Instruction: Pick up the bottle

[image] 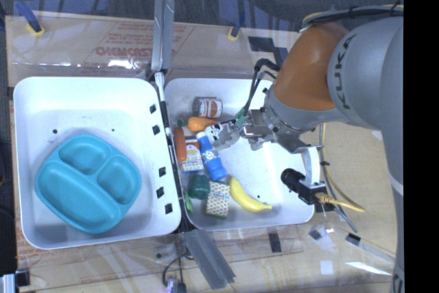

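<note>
Claw [228, 132] low over right bin [288, 213]; open or closed, cannot tell. Bottle [211, 156], blue with white cap, lies just below-left of claw, cap end nearest it. Banana [248, 197] further below. Can [207, 107] above-left. Blue tray [86, 182] far left.

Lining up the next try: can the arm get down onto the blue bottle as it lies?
Probably yes. The bottle lies on top, its upper side bare, with the gripper just beside its cap. The orange carrot and packet crowd its sides.
</note>
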Action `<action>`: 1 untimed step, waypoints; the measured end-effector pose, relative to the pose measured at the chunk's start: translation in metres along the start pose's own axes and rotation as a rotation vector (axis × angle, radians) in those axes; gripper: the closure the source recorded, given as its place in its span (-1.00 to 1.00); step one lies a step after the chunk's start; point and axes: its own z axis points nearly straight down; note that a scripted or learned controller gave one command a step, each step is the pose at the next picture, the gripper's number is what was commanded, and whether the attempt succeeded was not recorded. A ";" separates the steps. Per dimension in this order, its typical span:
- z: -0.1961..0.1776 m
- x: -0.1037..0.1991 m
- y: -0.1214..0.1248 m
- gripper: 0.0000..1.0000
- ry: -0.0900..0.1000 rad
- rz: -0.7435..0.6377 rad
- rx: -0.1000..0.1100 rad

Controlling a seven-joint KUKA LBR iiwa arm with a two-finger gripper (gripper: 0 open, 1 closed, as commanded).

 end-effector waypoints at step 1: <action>0.114 0.005 0.001 -1.00 -0.001 0.122 -0.008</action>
